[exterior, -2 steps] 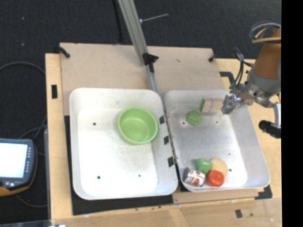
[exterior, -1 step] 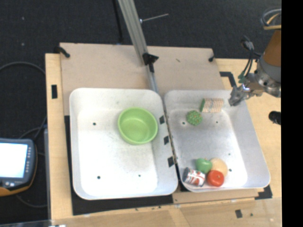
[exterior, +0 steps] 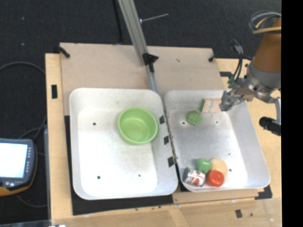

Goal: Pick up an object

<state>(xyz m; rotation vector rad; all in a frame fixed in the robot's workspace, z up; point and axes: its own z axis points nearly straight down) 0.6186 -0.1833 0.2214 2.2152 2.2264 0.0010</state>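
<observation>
My gripper [exterior: 227, 103] hangs over the far right corner of the right bin [exterior: 246, 141], its tip close above a pale brush-like object with a green end [exterior: 209, 105]. A fuzzy green ball [exterior: 193, 117] lies a little to the left of it on the bin floor. In the bin's near corner sit a green pepper-like toy [exterior: 204, 164], a cream-coloured piece [exterior: 218, 163], a red tomato-like ball [exterior: 215, 178] and a red and white can [exterior: 194, 177]. Nothing shows between the gripper's fingers.
A green bowl [exterior: 138, 125] stands in the left bin [exterior: 94, 141]. A slanted metal post [exterior: 135, 27] rises behind the bins. A tablet [exterior: 16, 164] lies off the bench at the left. The arm's orange band [exterior: 268, 51] is at the right edge.
</observation>
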